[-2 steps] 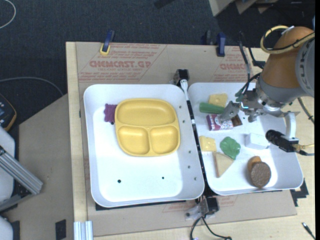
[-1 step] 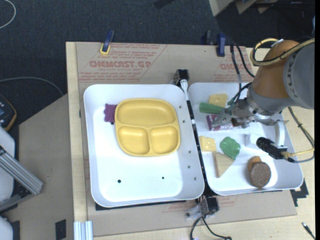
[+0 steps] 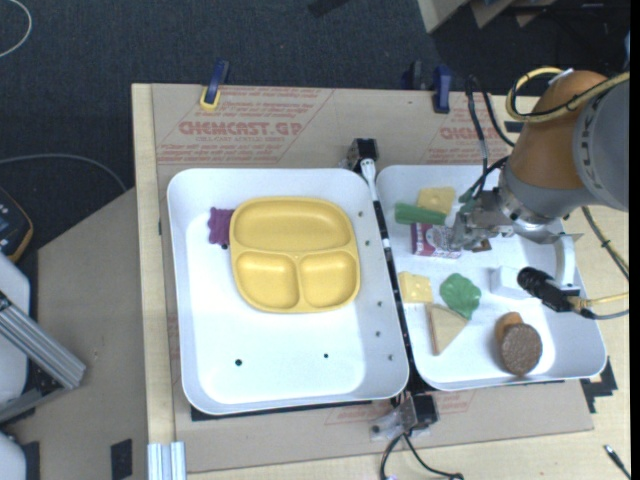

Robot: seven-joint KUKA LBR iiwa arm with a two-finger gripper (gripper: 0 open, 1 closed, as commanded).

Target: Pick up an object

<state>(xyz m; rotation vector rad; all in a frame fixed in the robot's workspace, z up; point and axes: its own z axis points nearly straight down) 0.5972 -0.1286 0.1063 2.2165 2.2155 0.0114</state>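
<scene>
arm [image 3: 560,148]: grey with an orange band, reaching in from the right, wrist over the upper part of the right bin.
left bin [image 3: 200,298]: holds the yellow divided plate [image 3: 295,251], three compartments, nothing visible in them. A purple piece [image 3: 219,225] sits touching the plate's left edge. Two small dark specks on the bin floor below the plate.
right bin [image 3: 580,353]: the cluttered one - all the likely pick targets are here.
right bin contents: brown round item [image 3: 519,347] at lower right; green lump [image 3: 461,294] near the middle; pale wedge [image 3: 444,325] just below it, touching or nearly so; yellow cube [image 3: 415,287] by the left wall; yellow block [image 3: 436,201] and green bar [image 3: 418,214] at the top; red-and-white packet [image 3: 432,239] under the tool.
gripper [image 3: 466,230]: low over the packet, beside the green bar. Whether the jaws are spread or closed - cannot tell, they blur into the clutter. Nothing visibly held.
target: my guess is the packet or the green bar, the nearest items to the tool.
step advice: top corner is crowded, so come straight down and centre on a single item; closing across two would likely slip. Lift slowly and confirm something is actually between the jaws.
risk: the packet looks flat and may be hard to pinch.
</scene>
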